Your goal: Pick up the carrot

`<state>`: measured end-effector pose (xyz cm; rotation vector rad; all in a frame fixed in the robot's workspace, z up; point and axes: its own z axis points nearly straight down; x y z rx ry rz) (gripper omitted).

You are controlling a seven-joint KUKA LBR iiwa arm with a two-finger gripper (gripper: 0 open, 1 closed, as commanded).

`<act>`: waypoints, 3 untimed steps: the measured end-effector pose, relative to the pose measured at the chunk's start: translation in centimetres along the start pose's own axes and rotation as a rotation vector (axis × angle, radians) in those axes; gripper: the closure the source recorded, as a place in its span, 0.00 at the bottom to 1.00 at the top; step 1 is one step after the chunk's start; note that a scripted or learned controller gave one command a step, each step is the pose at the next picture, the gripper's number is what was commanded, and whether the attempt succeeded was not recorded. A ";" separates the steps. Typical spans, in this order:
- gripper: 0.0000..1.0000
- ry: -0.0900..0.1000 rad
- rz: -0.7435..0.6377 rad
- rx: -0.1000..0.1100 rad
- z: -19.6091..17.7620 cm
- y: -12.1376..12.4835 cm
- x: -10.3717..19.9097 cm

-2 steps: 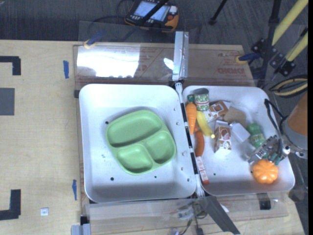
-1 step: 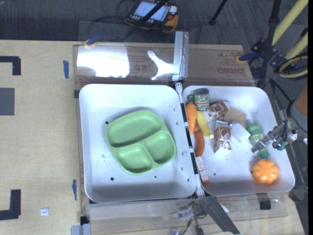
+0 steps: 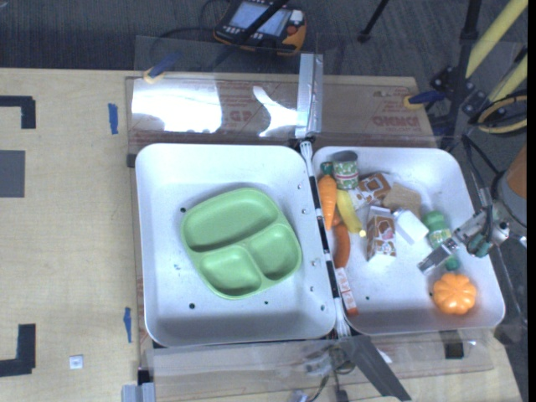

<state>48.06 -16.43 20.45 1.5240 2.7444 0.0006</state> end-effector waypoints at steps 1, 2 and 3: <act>0.00 0.001 0.237 -0.007 10.4 -1.1 -2.2; 0.00 -0.002 0.000 -0.020 10.9 -1.9 -4.7; 1.00 -0.030 0.003 -0.029 9.6 -1.8 -5.4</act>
